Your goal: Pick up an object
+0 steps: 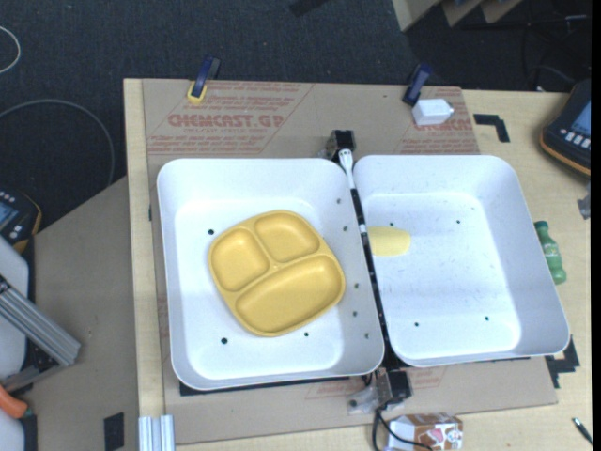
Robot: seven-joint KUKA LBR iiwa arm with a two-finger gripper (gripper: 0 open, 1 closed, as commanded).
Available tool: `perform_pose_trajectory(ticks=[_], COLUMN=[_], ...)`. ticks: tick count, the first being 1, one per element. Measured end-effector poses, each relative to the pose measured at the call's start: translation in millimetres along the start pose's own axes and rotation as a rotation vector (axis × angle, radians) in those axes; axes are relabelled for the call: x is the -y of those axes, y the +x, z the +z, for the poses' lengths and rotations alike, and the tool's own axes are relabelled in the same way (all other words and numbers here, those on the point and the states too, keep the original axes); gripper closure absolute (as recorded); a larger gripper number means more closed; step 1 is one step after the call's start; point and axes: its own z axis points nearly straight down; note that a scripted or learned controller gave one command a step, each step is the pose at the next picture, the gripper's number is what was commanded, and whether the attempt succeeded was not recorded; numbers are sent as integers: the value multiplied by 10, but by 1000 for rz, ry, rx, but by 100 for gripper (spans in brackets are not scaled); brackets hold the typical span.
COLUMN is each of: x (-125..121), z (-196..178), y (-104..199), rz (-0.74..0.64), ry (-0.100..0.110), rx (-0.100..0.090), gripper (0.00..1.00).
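A yellow divided plate [275,272] with three compartments lies in the left white bin [188,195], a little below its middle. A small pale yellow object [389,241] rests in the right white bin [498,205], close against its left wall.
The two bins sit side by side on a brown board [282,120]. A white block [432,112] and clamps stand at the board's back edge. A green item [550,252] lies by the right bin's outer rim. Cables and a small box [427,431] lie at the front.
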Motion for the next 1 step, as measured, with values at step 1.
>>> perform_pose_trajectory(ticks=[1], x=[-14], z=[162], y=[765], rz=[-7], ry=[-4], rx=[1], gripper=[100])
